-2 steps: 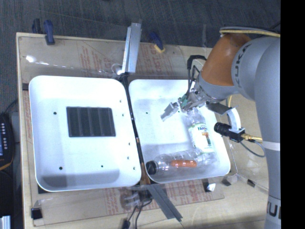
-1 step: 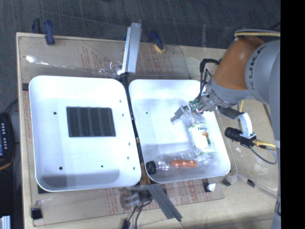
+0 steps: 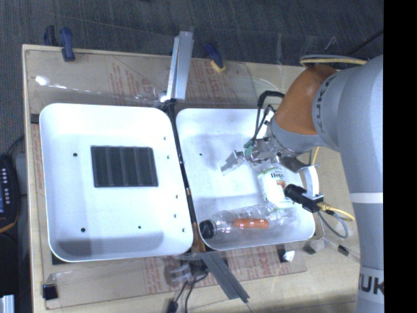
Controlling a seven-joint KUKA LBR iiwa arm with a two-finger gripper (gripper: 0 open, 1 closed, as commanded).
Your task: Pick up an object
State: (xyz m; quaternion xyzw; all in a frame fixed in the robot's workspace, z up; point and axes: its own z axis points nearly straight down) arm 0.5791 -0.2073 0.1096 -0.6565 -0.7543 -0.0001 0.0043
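My gripper [image 3: 232, 162] hangs over the middle of the right bin [image 3: 202, 126], reaching in from the right, with bare white floor under its tip. Nothing shows in its grasp. Just right of it, under the wrist, lies a small white bottle [image 3: 273, 182] with a printed label. Along the bin's front wall lies a clear plastic bottle [image 3: 251, 222] on its side, with a black cap to the left and something orange inside. A dark grey ribbed rectangular block [image 3: 124, 166] rests flat in the left bin [image 3: 65, 227].
The grey arm with its orange band [image 3: 303, 103] covers the right bin's right side. A black and yellow cable connector [image 3: 306, 201] hangs by the right wall. A metal divider bar [image 3: 179, 64] stands behind the gap between the bins.
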